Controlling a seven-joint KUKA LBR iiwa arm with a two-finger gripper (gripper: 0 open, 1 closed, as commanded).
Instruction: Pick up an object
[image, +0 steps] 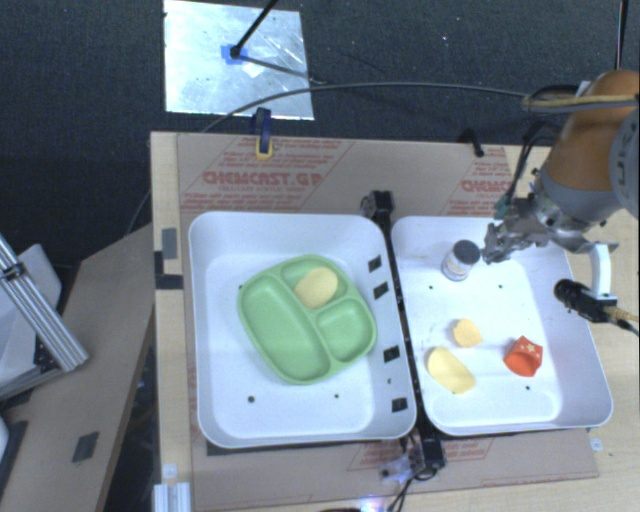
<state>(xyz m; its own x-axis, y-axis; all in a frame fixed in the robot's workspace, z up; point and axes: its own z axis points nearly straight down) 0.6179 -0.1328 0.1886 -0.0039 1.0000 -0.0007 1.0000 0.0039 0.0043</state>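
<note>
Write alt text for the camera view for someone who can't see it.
A grey-and-orange robot arm reaches over the right white bin, its gripper beside a small jar. That bin also holds two yellow pieces and a red one; the left bin holds a green divided tray with a yellow item.

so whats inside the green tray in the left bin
One pale yellow lump sits in the top small compartment of the green tray. The long compartment and the other small one hold nothing visible. Whatever lies under the lump or under the tray is covered.
</note>
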